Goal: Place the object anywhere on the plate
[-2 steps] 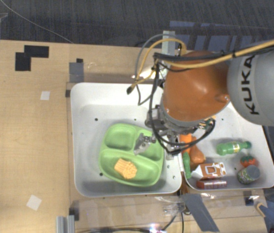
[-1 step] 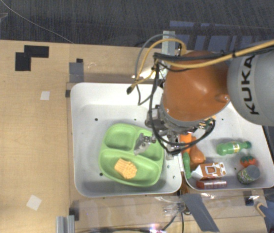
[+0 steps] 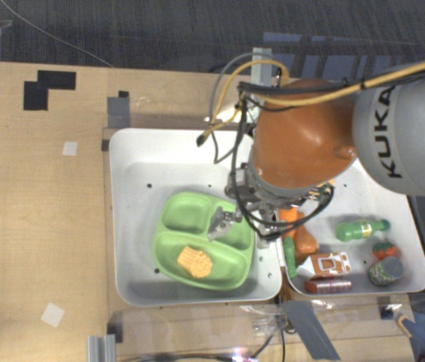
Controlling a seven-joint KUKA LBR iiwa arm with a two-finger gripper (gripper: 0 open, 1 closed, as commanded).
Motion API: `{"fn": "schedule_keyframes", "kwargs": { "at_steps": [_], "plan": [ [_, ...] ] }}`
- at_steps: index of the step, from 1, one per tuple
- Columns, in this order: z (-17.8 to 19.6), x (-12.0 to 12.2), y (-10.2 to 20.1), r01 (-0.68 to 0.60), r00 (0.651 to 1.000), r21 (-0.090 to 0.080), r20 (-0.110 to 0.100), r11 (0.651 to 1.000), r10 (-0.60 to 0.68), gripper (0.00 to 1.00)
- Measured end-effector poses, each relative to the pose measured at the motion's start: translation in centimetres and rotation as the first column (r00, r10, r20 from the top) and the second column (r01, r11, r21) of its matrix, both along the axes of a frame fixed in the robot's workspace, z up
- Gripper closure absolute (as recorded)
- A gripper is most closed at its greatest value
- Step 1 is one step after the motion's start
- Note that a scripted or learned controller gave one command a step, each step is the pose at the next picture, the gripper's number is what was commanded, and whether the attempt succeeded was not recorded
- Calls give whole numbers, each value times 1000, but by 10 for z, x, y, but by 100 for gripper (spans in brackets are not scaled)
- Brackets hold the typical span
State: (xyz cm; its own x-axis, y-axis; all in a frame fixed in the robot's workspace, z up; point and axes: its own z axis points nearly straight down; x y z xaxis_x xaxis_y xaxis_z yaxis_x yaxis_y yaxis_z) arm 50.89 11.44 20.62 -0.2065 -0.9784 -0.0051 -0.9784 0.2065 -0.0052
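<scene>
A green divided plate (image 3: pixel 186 213) lies in the left white bin (image 3: pixel 133 172). A yellow ridged piece of food (image 3: pixel 195 262) rests in the plate's front compartment. My gripper (image 3: pixel 222 223) reaches down from under the orange wrist band to the plate's right compartment, its metal fingertips just above the plate's surface. Nothing shows between the fingertips. The arm's bulk hides the bin's back right part.
The right bin (image 3: pixel 416 270) holds a green bottle (image 3: pixel 360 229), an orange carrot-like item (image 3: pixel 304 240), a small carton (image 3: pixel 331 264), a brown bar (image 3: pixel 328 284), a dark round item (image 3: pixel 385 271) and a green piece (image 3: pixel 290 256). Cables loop above the wrist.
</scene>
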Motion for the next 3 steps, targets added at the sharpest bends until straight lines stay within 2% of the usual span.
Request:
{"fn": "schedule_keyframes", "kwargs": {
  "at_steps": [3],
  "plan": [
    [0, 0, 0, 0, 1000, 0, 0, 1000, 0, 0]
  ]
}}
